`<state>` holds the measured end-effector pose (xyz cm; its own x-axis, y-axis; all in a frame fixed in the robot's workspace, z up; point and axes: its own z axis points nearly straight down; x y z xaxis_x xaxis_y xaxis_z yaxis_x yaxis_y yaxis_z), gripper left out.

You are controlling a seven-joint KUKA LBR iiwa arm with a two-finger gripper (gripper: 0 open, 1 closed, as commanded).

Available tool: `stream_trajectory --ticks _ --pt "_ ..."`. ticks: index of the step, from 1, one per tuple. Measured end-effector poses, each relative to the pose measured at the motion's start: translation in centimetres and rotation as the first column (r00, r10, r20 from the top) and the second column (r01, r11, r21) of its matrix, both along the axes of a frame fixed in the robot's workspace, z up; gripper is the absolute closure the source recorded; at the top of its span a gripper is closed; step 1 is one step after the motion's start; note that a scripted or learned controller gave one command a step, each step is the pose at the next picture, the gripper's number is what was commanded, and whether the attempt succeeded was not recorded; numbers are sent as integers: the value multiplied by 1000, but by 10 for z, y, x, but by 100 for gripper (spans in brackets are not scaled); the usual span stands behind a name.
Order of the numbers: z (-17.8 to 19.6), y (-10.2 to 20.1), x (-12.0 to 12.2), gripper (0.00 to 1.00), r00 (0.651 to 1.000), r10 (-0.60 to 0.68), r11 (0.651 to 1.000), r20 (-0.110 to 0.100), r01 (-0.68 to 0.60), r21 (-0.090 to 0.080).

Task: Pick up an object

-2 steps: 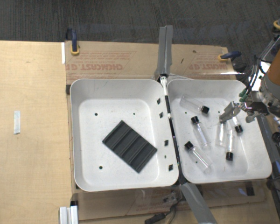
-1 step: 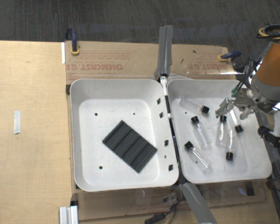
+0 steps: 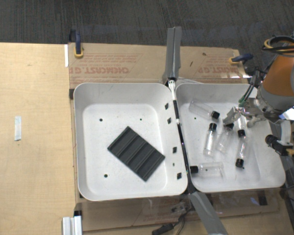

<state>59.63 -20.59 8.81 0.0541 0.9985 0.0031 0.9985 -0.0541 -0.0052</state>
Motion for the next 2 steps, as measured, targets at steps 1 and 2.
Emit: stream_trajectory --ticks 1,2 --pt "7 -1 0 100 1000 -1 1000 -3 1 0" --pt "110 58 28 100 1000 -29 1000 0 29 -4"
